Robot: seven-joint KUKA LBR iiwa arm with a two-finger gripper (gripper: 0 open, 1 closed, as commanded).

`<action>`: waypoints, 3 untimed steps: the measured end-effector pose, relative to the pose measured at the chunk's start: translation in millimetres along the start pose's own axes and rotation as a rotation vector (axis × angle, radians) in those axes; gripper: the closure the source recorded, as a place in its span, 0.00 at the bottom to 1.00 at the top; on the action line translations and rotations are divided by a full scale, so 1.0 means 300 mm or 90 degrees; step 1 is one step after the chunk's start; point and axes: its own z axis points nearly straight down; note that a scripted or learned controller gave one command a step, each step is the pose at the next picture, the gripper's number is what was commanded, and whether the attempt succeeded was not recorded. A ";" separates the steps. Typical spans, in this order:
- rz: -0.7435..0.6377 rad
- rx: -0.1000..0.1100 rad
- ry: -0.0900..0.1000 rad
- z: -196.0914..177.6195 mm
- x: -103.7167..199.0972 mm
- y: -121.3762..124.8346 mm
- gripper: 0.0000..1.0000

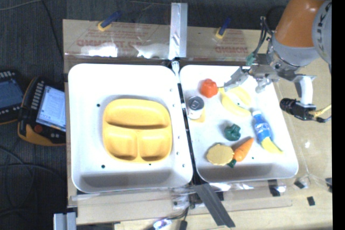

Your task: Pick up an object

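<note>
Carrot (242, 148) and cookie (219, 154) at right bin (285, 167) front, untouched. Gripper (247, 79) spread, grasping nothing, above tomato (208, 88) and banana (236, 100). Picking not begun; descent, closing, lift all remaining.

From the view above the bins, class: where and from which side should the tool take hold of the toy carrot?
Probably the carrot's orange mid-body, coming straight down, fingers closing across its narrow width. It lies flat and slanted, green end against the round yellow piece, so that end is crowded; the tapered tip may slip.
</note>
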 end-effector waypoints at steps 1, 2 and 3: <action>0.061 -0.002 0.001 0.463 -0.243 0.103 0.00; -0.021 0.000 -0.003 0.458 -0.144 0.164 0.00; -0.022 0.004 -0.003 0.434 -0.143 0.159 1.00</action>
